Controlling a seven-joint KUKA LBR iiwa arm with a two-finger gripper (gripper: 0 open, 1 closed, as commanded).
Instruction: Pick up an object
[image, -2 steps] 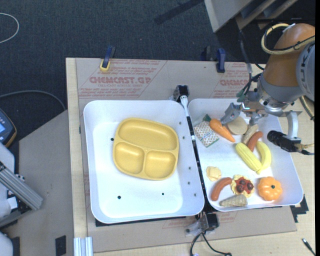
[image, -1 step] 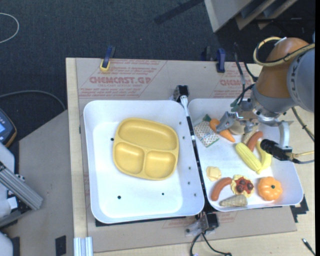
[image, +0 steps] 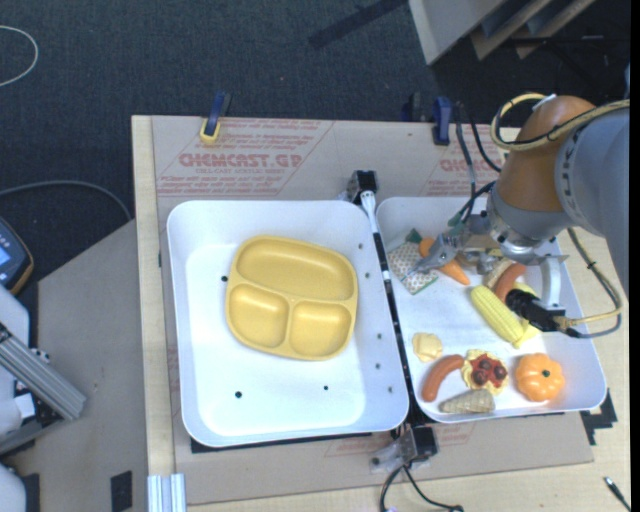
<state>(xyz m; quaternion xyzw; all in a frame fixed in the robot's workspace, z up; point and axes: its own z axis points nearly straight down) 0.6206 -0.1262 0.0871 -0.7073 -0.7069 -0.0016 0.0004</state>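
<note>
The end effector (image: 447, 252) reaches low into the right shallow white bin (image: 590, 385), its metal tips beside a small orange carrot-like piece (image: 453, 271) and a patterned green-white square (image: 412, 268); whether it is parted or closed, I cannot tell. Near it lie a yellow plastic corn cob (image: 497, 312), a red sausage (image: 441, 376), a small pizza slice (image: 486, 369) and an orange toy pumpkin (image: 540, 377). The left white bin (image: 200, 300) holds a yellow three-compartment plastic plate (image: 292, 297) on the counter (image: 150, 200).
</note>
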